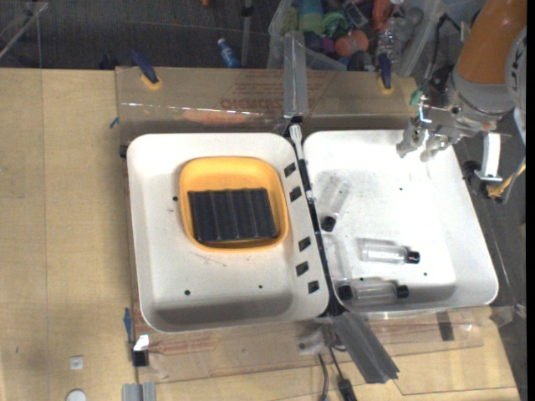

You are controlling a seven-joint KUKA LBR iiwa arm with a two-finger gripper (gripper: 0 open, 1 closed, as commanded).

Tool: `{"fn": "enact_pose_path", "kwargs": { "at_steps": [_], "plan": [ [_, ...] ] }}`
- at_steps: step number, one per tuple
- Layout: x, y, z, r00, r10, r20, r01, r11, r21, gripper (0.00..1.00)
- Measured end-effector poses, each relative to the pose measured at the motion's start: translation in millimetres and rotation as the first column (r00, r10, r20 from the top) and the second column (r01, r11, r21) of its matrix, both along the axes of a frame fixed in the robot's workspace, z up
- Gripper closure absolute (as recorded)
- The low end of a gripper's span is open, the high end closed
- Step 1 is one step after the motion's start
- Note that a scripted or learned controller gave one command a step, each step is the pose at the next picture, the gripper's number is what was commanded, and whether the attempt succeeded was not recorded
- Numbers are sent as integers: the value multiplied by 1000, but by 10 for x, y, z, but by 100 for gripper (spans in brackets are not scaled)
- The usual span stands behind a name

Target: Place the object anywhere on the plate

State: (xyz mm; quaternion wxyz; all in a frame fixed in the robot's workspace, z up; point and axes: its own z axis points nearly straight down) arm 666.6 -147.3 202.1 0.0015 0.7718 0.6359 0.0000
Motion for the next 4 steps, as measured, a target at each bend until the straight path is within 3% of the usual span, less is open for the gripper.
{"fn": "enact_pose_path", "kwargs": {
  "at_steps": [2, 4],
  "plan": [
    [15, 181, 515, 951, 308, 2, -308, 951, -1, 100],
    [13, -37, 913, 854, 520, 2, -520, 854, -2, 100]
  ]
}}
